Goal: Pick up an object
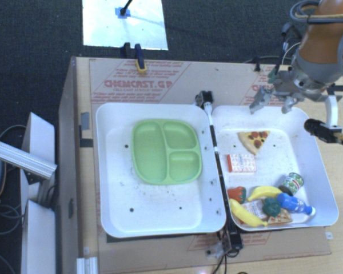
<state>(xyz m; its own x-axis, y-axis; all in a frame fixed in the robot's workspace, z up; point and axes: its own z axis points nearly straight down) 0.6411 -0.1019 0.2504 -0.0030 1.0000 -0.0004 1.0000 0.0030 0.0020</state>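
Note:
My gripper hangs above the far rim of the right bin, its two fingers spread apart with nothing between them. Below it in that bin lies a pizza slice, and nearer the middle a red and white packet. At the bin's near corner sit a banana, a second banana, a blue bottle, a small can, a green broccoli piece and a red piece.
The left bin holds a green divided plate. A black clamp post stands at the far end of the divider between the bins. A black fixture juts over the right bin's right rim.

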